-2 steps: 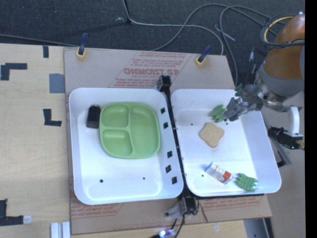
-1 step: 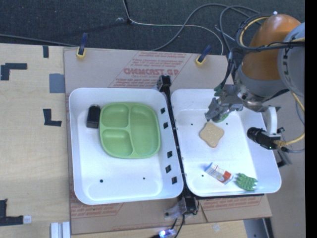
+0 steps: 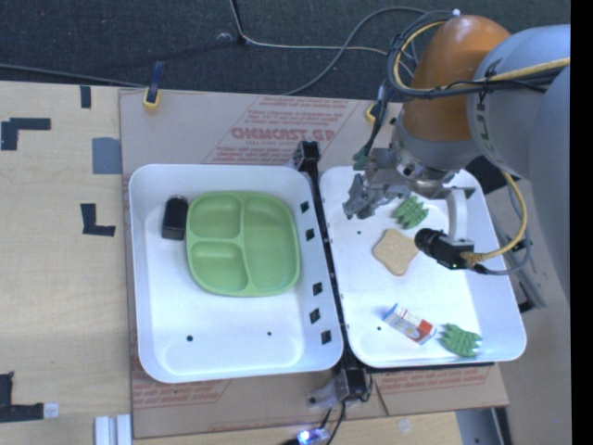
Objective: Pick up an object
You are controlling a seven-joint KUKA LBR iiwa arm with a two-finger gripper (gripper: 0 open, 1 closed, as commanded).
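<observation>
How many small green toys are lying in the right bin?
2: one green toy near the bin's far side, just right of the gripper; another green toy at the near right corner. The arm could hide more.

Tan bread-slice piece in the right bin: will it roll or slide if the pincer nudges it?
The tan slice lies flat, so it probably won't roll. It looks thin and light, so on the smooth bin floor it would likely slide.
</observation>
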